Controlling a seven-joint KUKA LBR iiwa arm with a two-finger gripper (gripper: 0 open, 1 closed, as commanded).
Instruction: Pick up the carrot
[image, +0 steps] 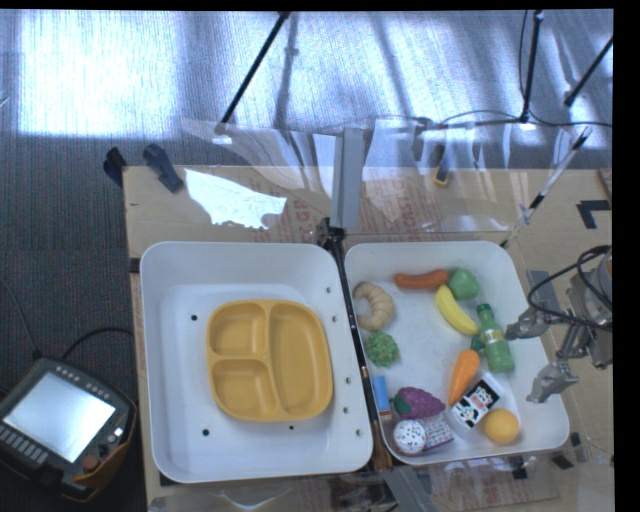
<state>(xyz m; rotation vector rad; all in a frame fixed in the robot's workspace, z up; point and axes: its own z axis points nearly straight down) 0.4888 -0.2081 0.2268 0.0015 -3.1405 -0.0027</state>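
The arm reaches in low from the right, its gripper (540, 353) hanging over the right bin's (430, 262) right rim with both fingers spread wide apart and nothing between them. The carrot (462, 374) lies in that bin, tilted, just left of the gripper, touching the green bottle (492, 338) and the small carton (477, 402).

Carrot (463, 373) hemmed: green bottle (493, 340) right, milk carton (477, 403) below, seemingly touching; left side open.
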